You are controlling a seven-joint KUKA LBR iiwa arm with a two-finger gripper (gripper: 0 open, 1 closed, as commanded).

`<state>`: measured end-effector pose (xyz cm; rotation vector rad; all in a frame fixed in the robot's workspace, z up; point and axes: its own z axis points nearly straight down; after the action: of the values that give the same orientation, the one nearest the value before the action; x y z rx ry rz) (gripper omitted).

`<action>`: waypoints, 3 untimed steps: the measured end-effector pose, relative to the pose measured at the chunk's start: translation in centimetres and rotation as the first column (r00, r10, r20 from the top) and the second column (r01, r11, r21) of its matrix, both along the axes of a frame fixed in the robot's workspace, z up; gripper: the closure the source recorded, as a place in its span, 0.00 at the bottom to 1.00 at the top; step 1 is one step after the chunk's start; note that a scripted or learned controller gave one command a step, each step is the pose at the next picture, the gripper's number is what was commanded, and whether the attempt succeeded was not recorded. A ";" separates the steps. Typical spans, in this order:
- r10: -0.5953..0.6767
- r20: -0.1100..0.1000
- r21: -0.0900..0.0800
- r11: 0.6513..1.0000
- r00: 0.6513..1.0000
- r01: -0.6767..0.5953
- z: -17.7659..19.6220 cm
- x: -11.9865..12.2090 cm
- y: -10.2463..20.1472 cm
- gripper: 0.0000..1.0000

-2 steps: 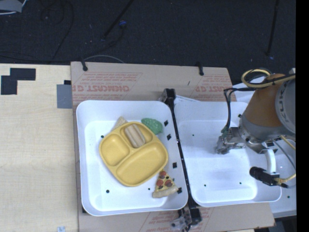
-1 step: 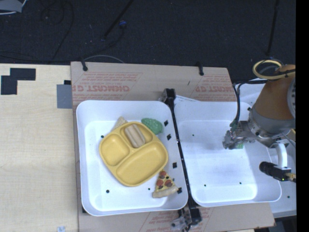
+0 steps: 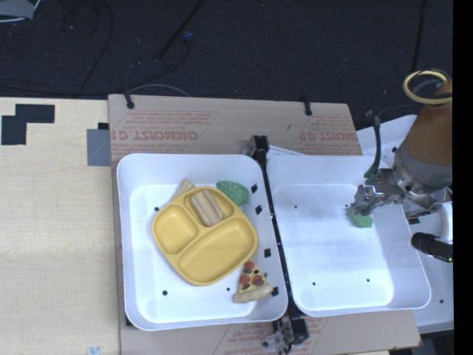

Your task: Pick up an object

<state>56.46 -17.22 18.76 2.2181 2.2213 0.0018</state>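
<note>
While the hand (image 3: 363, 204) sits low in the right bin (image 3: 332, 287), touching a small green thing (image 3: 362, 220), I cannot tell its grip. It looks placed to grab it.

Small green object (image 3: 362, 218), right bin, at tool (image 3: 363, 207)

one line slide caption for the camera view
Gripper at a small green object in the right bin; yellow tray in the left bin.
</note>
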 end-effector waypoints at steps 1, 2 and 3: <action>0.000 -0.002 0.001 1.000 1.000 0.000 2.4 0.0 -0.1 1.00; 0.003 -0.007 0.004 1.000 1.000 -0.003 1.8 -0.3 5.1 1.00; 0.004 -0.006 0.005 1.000 1.000 -0.004 2.7 -0.3 11.0 1.00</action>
<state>56.11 -6.22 21.48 2.2184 2.2314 0.0005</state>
